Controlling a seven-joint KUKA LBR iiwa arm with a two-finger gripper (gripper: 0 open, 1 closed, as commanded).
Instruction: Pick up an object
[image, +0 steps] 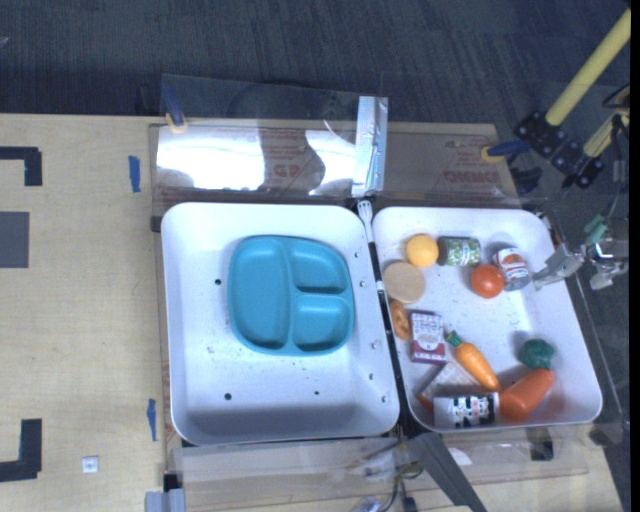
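The right white bin (575, 330) holds several small items. Along its far side lie a yellow ball (422, 250), a green-labelled can (460, 251), a red-and-white can (511, 267) and a red tomato (487, 282). A tan round disc (405, 282) rests by the left wall, with a red carton (427, 336) just below it. An orange carrot (472, 362) lies slanted in the middle. A dark green piece (537, 352), an orange-red vegetable (525, 393) and a black-and-white bottle (465, 408) sit near the front.
The left white bin (190, 330) bears a blue plate with compartments (292, 294). A clear plastic sheet (270, 150) stands behind the bins. A yellow pole with black clamps (565, 120) crosses the far right corner. A metal bracket (575, 260) sits at the right bin's rim.
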